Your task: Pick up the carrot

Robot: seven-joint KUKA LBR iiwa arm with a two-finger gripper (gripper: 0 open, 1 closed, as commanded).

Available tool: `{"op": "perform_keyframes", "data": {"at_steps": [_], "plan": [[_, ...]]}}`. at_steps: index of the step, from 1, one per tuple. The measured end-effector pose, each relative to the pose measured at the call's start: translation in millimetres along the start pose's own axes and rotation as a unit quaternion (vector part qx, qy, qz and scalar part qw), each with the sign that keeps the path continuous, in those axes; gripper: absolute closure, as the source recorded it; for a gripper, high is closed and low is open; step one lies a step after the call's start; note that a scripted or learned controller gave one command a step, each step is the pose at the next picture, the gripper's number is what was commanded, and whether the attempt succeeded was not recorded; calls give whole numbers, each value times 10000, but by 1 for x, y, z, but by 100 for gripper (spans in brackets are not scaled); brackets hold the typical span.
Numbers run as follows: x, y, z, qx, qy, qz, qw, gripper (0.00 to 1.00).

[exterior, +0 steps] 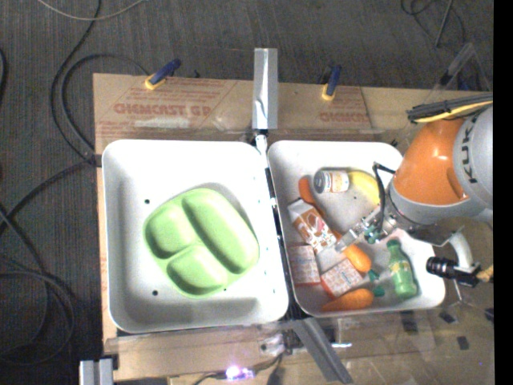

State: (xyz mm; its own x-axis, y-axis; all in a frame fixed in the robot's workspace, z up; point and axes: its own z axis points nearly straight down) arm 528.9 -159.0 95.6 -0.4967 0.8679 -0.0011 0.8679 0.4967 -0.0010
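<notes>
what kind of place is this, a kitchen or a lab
Most likely a robotics lab bench, not a kitchen: two white bins clamped on a board, a robot arm, and loose cables on carpet.

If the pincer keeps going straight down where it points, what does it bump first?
Probably the orange carrot piece right under the pincer, beside the green bottle. Depth is hard to judge from above.

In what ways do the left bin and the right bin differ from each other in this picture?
The left bin holds one thing, a green sectioned plate; the right bin holds many small things, among them a can, cartons and a green bottle. The arm reaches over the right bin, not over the left bin. Both are shallow, white and roughly square, side by side.
</notes>
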Motion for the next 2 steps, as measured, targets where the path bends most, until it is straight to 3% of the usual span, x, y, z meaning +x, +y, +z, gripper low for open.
{"op": "perform_keyframes", "data": {"at_steps": [1,2], "plan": [[51,16,-87,1,9,779,9970,100],[6,-48,-145,1,-7,1858,9826,100]]}}
